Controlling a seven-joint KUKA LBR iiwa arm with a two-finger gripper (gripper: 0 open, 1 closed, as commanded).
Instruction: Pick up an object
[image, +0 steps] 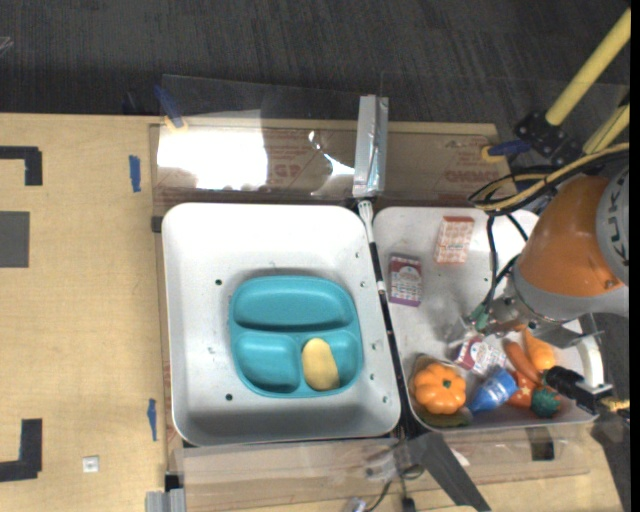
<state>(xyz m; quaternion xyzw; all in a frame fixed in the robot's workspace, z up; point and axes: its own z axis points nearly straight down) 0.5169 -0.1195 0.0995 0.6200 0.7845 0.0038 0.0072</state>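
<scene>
The right bin (432, 318) holds a heap at its front: an orange toy pumpkin (441, 388), a blue item (493, 392), a red-and-white wrapper (478, 353), an orange carrot-like piece (527, 360) and a small green piece (545, 403). Two small packets lie farther back, a maroon one (405, 279) and a pink-white one (454, 240). My gripper (487, 322) hangs low over the heap's back edge, just above the wrapper, below the arm's orange band (570, 250). Nothing is visibly held.
The left bin (190, 300) bears a teal divided tray (290, 300) with a yellow oval object (320, 364) in its front right compartment. A metal divider (370, 150) and a clear sheet stand behind the bins. Cables and a yellow pole (590, 70) are at the back right.
</scene>
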